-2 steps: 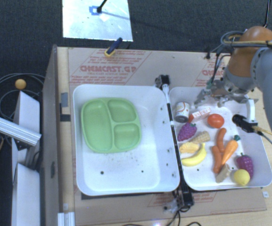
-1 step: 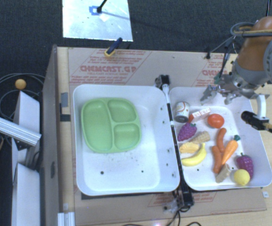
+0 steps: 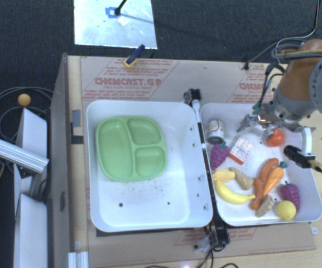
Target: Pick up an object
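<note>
The right bin (image 3: 316, 205) holds several toy foods: a red-orange tomato (image 3: 276, 138), two orange carrots (image 3: 267, 175), a yellow banana (image 3: 233, 195), a lemon (image 3: 286, 210), two purple grape bunches (image 3: 219, 154), a white-and-red packet (image 3: 240, 148) and a small can (image 3: 215, 130). My gripper (image 3: 273, 125) hangs low over the bin's far right part, just above and partly over the tomato. The grey arm with its orange band (image 3: 301, 71) comes in from the upper right and hides the bin's far corner. Nothing is visibly lifted.
In the left bin (image 3: 149, 205) lies a green divided plate (image 3: 131, 147). A black clamp strip (image 3: 203, 149) runs between the two bins. Cables (image 3: 272, 52) trail off the arm above the right bin. A metal sheet (image 3: 114, 15) lies beyond the bench.
</note>
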{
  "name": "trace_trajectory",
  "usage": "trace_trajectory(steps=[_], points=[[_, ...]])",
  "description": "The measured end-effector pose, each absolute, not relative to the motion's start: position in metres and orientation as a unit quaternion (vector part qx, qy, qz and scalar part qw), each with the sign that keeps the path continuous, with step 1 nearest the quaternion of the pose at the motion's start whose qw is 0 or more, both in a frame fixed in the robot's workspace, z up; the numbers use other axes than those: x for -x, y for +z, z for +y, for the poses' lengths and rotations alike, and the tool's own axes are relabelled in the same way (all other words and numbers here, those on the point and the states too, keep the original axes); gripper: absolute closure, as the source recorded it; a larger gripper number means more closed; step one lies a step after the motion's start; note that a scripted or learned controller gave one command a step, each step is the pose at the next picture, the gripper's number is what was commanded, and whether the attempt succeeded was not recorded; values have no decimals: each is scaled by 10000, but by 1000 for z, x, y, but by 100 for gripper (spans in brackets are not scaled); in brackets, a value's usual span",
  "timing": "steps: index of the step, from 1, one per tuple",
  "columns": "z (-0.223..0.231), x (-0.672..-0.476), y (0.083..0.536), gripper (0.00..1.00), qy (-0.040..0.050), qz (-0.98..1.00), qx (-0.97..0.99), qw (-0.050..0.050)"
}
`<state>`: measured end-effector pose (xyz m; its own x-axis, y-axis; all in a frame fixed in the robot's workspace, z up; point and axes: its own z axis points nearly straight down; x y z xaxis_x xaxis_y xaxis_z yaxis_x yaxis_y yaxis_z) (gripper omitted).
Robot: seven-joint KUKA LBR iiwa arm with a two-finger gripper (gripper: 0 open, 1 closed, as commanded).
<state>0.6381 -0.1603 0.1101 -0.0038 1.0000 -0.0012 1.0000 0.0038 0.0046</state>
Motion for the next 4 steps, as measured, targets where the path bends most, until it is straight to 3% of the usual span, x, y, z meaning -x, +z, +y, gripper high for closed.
trace_trajectory(steps=[1,2,3,4], points=[[-169,-643,194,0,14,7084,-7058,30],[-184,-653,84,0,1,7079,-7063,6],[-154,-670,85,0,13,7086,-7056,13],[-154,-671,97,100,19,7095,-7047,30]])
